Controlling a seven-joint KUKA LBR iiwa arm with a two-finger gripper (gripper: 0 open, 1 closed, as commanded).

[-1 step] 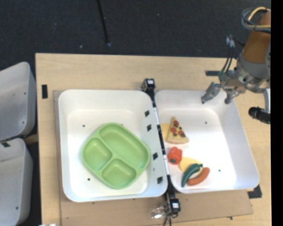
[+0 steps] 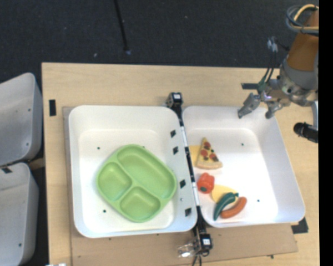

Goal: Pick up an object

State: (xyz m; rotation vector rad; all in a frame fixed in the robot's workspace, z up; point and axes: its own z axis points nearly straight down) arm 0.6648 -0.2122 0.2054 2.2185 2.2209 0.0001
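I see the gripper (image 2: 259, 107) spread open and holding nothing, hanging over the right bin's (image 2: 277, 148) far rim. The toys lie nearer the camera and left of it: pizza (image 2: 207, 154) closest, then tomato (image 2: 206, 182), then sausage (image 2: 233, 206), its long axis slanting.

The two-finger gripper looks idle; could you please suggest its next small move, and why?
Probably swing the two-finger gripper forward and left over the triangular toy pizza slice. It hangs open above the right white bin's far rim, holding nothing, and the slice lies apart from the other toys.
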